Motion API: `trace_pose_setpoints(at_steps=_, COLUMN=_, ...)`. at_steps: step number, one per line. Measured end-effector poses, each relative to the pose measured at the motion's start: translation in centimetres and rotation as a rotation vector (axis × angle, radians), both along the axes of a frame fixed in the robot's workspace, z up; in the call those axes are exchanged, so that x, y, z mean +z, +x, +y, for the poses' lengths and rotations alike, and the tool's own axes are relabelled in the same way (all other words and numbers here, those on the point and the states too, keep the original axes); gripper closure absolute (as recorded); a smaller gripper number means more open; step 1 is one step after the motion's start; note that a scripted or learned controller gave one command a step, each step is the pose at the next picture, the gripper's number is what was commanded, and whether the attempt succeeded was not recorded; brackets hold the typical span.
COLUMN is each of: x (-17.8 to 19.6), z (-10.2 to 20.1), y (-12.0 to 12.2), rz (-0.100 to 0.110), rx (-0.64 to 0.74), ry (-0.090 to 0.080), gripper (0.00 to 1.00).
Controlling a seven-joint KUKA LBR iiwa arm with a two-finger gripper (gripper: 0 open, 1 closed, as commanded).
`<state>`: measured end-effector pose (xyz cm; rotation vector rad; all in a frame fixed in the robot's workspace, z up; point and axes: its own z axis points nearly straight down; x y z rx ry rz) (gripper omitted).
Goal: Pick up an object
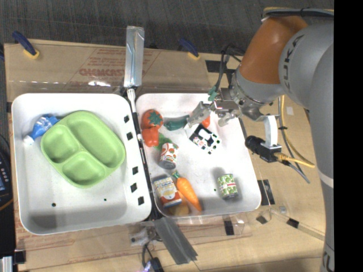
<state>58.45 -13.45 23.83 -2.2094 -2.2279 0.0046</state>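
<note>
Low in the right bin, the carrot lies untouched while my gripper hangs at the far rim above a black-and-white box, fingers apparently parted and empty; it looks light, stiff, best pinched across flat sides.

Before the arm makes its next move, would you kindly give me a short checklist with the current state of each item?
1. Tool over the right bin: ok.
2. Something between the fingers: cannot tell.
3. Black-and-white block near the tool, clear of neighbours: ok.
4. Green can standing alone, easy target: ok.
5. Carrot free of clutter: not ok, it touches the jar.
6. Green tray sits in the left bin, out of the way: ok.
</note>
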Motion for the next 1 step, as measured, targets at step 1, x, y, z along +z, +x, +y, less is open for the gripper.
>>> trace_pose_setpoints(at_steps=1, x=-7.24, z=-2.57, y=2.77, rz=0.003, rx=0.032, ry=0.0, gripper=0.0)
